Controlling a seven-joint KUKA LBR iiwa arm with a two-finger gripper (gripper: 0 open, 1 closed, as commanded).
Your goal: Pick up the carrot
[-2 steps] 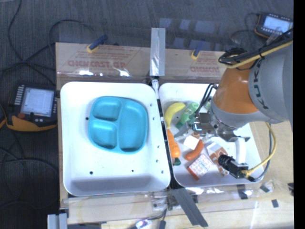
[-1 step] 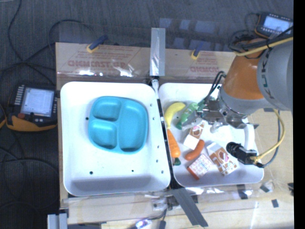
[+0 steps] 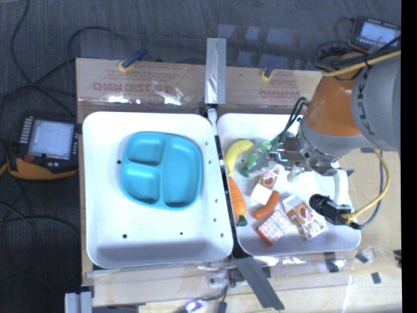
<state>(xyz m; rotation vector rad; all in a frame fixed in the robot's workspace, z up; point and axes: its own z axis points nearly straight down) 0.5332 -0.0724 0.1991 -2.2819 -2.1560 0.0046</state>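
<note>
The carrot (image 3: 237, 198), orange with a green stub at its near end, lies along the left wall of the right bin (image 3: 339, 240). My gripper (image 3: 281, 162) hangs over the middle of that bin, to the right of the carrot and apart from it, above a small white carton. The wrist hides how its fingers stand.
Around the carrot lie a yellow banana (image 3: 237, 152), a green bottle (image 3: 255, 156), a white carton (image 3: 266, 184), an orange sausage (image 3: 266, 206) and two small boxes (image 3: 289, 222). The left bin (image 3: 104, 240) holds a blue divided plate (image 3: 160, 169).
</note>
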